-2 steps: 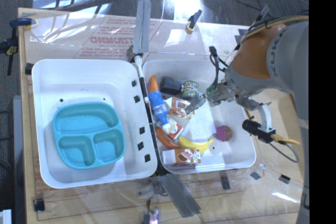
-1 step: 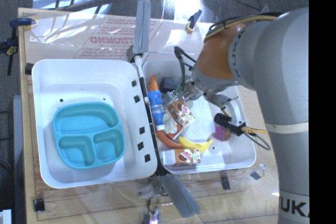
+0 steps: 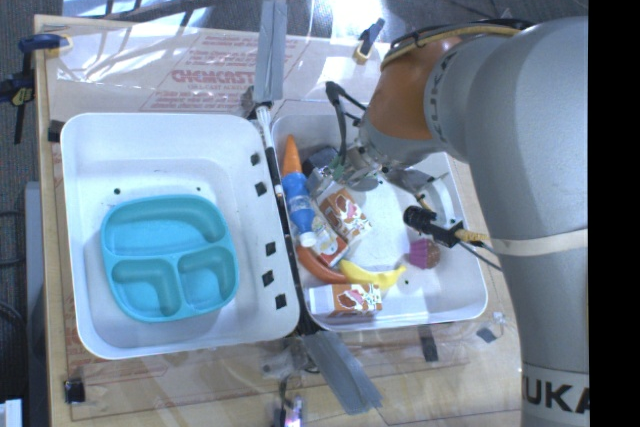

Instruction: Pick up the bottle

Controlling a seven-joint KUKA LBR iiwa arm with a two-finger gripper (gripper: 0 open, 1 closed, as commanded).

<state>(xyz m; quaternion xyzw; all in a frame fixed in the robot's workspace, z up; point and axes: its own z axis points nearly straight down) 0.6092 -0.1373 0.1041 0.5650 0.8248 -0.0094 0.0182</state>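
I see the bottle (image 3: pixel 297 199) lying along the left wall of the right bin (image 3: pixel 455 300), between a carrot (image 3: pixel 291 155) and a banana (image 3: pixel 372 272). My hand (image 3: pixel 345 170) hangs just right of it; I cannot tell its state.

Right bin (image 3: pixel 470 300) crowded: bottle (image 3: pixel 298 203) hard against the left wall, carrot (image 3: pixel 291 155) touching above, snack packet (image 3: pixel 342 214) just beside, banana (image 3: pixel 373 273) and box (image 3: pixel 352 298) below. Bare floor only mid-right. Arm (image 3: pixel 480 105) overhangs the top half. Left bin (image 3: pixel 85 155) has open margin around the tray (image 3: pixel 168 255).
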